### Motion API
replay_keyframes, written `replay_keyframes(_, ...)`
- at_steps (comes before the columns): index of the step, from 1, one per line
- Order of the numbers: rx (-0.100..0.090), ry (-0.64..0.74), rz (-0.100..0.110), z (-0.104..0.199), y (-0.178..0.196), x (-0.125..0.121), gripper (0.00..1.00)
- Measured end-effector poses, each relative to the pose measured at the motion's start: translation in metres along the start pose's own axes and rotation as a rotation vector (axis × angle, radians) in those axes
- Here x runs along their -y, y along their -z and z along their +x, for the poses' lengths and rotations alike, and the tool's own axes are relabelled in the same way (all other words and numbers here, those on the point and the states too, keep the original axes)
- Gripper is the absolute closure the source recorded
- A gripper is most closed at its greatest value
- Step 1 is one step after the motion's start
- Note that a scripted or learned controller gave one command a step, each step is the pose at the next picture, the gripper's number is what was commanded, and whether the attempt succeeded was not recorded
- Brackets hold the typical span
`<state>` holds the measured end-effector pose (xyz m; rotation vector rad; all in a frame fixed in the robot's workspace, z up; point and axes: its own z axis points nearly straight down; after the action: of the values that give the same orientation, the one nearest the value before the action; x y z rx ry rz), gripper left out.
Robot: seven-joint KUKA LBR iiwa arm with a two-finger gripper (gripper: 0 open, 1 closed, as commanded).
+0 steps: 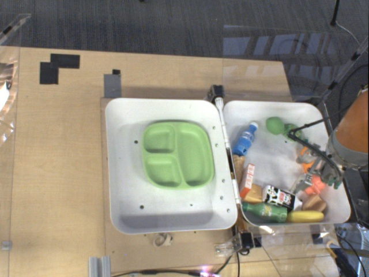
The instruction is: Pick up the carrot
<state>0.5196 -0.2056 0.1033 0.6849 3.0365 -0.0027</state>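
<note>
The left shallow white plastic bin (124,172) holds a light green divided plate with three compartments (176,154), lying flat near the bin's centre.

The right shallow white plastic bin (271,109) holds several items. A small blue bottle with a white cap (245,139) lies tilted near the left wall. A round green object (275,124) sits toward the far side. A red and white carton (248,179) lies beside a black and white printed carton (279,197). Along the near wall lie a dark green item (266,212) and, just to its right, a yellow banana (305,216).

The grey arm with orange band (353,133) enters from the right edge and reaches over the right bin. Its two-finger gripper (319,172) is low over the bin's right side, among dark linkage and cabling. Whether the claw is apart or together cannot be told; the view there is cluttered and small.

The orange carrot (315,184) appears to be the orange piece directly beside the gripper, in the right bin near its right wall, above the banana. Contact between the two cannot be confirmed. A second small orange patch (304,152) lies just beyond; what it is cannot be made out.
</note>
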Motion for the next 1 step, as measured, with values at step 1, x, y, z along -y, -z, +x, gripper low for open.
replay_keyframes(1,-0.018,-0.518,-0.007,-0.0133,-0.0124,-0.0169,0.0)
